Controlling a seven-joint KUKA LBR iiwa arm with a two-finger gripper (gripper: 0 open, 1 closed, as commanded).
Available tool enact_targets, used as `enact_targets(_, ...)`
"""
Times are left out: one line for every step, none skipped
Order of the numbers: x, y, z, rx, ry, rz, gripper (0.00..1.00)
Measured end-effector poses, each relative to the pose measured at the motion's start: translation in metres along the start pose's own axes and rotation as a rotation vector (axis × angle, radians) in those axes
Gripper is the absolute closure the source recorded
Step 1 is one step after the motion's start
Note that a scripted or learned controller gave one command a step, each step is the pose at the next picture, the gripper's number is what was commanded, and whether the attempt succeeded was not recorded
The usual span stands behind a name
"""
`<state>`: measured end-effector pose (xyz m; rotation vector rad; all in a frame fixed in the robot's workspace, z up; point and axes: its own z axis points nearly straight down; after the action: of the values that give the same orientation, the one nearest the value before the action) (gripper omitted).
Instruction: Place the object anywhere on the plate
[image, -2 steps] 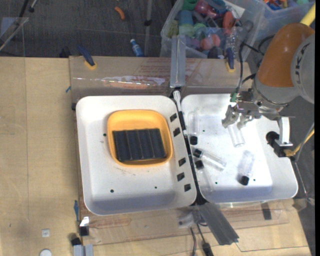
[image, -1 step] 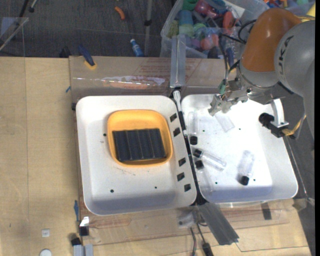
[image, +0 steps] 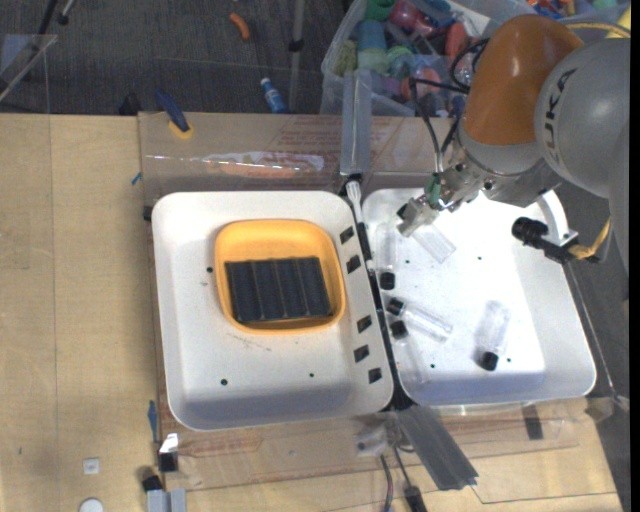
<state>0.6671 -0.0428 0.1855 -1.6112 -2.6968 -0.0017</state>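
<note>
A yellow square plate (image: 232, 245) sits in the left bin (image: 190, 380), with a dark ridged rectangular piece (image: 278, 288) lying flat on it. My gripper (image: 420, 212) hangs over the upper left part of the right bin (image: 545, 375), well to the right of the plate. A small clear piece (image: 438, 243) lies just below and to the right of the gripper tip; whether it touches the gripper is unclear. Two clear tubes with black caps lie in the right bin, one near its left wall (image: 425, 320) and one lower right (image: 491, 335).
Small black caps (image: 386, 277) lie along the right bin's left wall beside the divider (image: 365, 290). The grey arm with its orange band (image: 515, 70) and cables overhangs the right bin's far right. A crate of colourful items (image: 410, 35) stands behind the bins.
</note>
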Motion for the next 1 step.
enact_targets(0.0193,0.011,-0.0209,-0.004,-0.004,-0.222,1.0)
